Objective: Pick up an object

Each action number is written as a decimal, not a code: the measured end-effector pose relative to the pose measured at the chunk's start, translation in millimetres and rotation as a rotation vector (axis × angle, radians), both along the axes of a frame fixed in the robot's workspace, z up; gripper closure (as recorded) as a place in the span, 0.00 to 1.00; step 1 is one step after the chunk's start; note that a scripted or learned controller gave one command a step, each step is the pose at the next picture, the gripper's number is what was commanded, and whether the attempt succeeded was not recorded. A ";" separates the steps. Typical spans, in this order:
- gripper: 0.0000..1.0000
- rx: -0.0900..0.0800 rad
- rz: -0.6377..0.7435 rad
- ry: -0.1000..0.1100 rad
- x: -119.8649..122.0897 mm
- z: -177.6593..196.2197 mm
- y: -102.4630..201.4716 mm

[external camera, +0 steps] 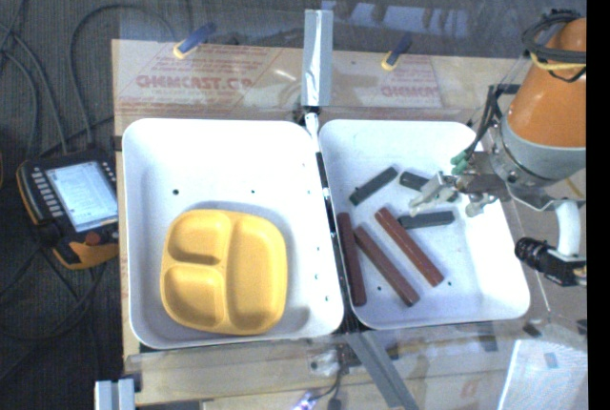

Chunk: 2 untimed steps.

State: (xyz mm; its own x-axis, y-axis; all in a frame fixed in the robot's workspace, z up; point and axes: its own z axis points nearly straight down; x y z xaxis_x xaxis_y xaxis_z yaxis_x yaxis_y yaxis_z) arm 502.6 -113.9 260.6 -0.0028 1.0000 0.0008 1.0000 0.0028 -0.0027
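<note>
The right bin [496, 298] holds three long brown sticks: one along its left wall [350, 257], one in the middle [385, 265] and one to the right [408, 247]. Dark grey blocks lie further back: a bar [373, 186], a small piece [414, 179] and another bar [426, 220]. My gripper [431, 194] hangs low over the right bin's middle, between the small grey piece and the lower grey bar, just above them. Nothing can be seen held in it. The arm's orange band [548, 108] rises at the right.
The left bin [152, 151] contains a yellow divided tray [226, 270] at its front. A control pendant [71, 198] lies left of the bench. A metal post [317, 65] stands behind the seam between the bins.
</note>
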 end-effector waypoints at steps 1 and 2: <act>0.00 0.001 0.111 -0.001 34.6 -162.4 -22.0; 1.00 0.002 0.111 0.001 34.0 -154.4 -21.2</act>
State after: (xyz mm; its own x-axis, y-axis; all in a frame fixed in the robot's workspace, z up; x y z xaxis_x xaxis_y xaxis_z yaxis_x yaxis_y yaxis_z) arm 536.6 -135.1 106.2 -0.1139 0.9935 0.0029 0.9935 0.1139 -0.0039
